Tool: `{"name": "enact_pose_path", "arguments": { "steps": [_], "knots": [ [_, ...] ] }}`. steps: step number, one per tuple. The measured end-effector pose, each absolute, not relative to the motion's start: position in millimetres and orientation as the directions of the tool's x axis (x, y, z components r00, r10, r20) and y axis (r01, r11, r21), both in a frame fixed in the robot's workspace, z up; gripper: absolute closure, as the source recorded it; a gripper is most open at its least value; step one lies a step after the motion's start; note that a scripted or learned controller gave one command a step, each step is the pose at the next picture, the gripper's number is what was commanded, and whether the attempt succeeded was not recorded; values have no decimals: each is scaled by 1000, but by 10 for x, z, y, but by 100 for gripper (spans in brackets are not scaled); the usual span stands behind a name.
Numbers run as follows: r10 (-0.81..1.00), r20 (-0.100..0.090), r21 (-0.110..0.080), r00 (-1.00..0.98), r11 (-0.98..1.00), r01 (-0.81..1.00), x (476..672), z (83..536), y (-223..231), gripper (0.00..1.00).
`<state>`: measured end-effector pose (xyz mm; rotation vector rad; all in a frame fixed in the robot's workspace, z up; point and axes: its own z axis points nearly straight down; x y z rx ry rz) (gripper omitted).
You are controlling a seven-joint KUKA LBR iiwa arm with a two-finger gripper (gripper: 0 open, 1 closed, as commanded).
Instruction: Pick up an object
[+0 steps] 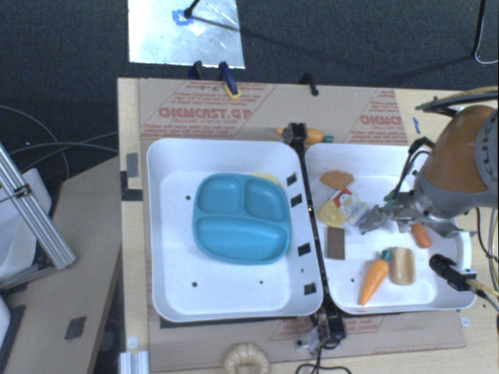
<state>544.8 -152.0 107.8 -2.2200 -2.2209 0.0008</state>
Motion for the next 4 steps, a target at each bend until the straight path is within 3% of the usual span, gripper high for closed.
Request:
{"name": "enact_pose_path", "arguments": {
  "steps": [1, 2, 4],
  "knots": [
    [1000, 0, 0, -1, 1, 1000, 5454, 838, -1517, 0],
    [1000, 0, 3, -1, 1, 1000, 5462, 952, -1519, 100],
    [1000, -1, 5, -5, 5, 1000, 5639, 2032, -1442, 100]
  ]
}}
